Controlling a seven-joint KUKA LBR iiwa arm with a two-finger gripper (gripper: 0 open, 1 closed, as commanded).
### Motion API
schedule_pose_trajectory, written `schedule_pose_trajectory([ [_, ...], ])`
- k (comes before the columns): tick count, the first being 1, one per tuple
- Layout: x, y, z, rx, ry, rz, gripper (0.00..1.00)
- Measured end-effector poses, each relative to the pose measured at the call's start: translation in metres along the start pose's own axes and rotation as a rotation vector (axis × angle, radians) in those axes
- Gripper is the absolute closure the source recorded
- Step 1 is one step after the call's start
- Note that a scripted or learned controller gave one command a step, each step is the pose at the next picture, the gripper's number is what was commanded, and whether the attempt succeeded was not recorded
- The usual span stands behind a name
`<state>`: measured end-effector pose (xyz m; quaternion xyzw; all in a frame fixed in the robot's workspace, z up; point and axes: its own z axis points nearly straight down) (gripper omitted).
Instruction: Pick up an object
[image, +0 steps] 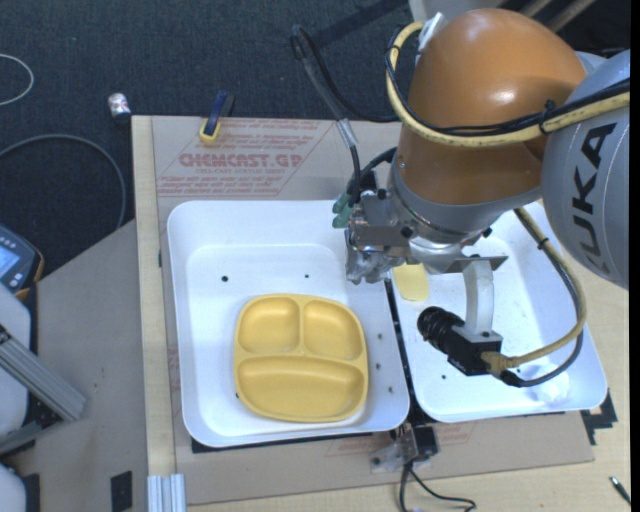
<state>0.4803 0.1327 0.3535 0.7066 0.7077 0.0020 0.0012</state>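
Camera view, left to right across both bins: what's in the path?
left bin's outer wall → yellow divided plate → gripper → pale yellow item → right bin's outer wall

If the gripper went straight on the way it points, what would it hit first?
Likely the gripper would meet the left bin at its right wall; the pale yellow piece lies just beside that line, and depth is unclear.

arm (600, 180): grey, reaches in from right, bent downward | orange band (480, 80): above wrist (440, 215) | pincer (362, 266): pointing down, low, near view centre
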Motion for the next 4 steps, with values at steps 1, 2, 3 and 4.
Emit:
schedule_pose_trajectory([
  [1,0.000,0.001,-0.010,-0.002,0.000,-0.001,1.00],
  [2,-0.044,-0.003,0.101,0.017,-0.005,0.008,1.00],
  [3,0.002,0.000,-0.018,-0.009,0.004,-0.005,1.00],
  [4,-0.075,-0.002,0.015,0.010,-0.003,0.010,1.00],
])
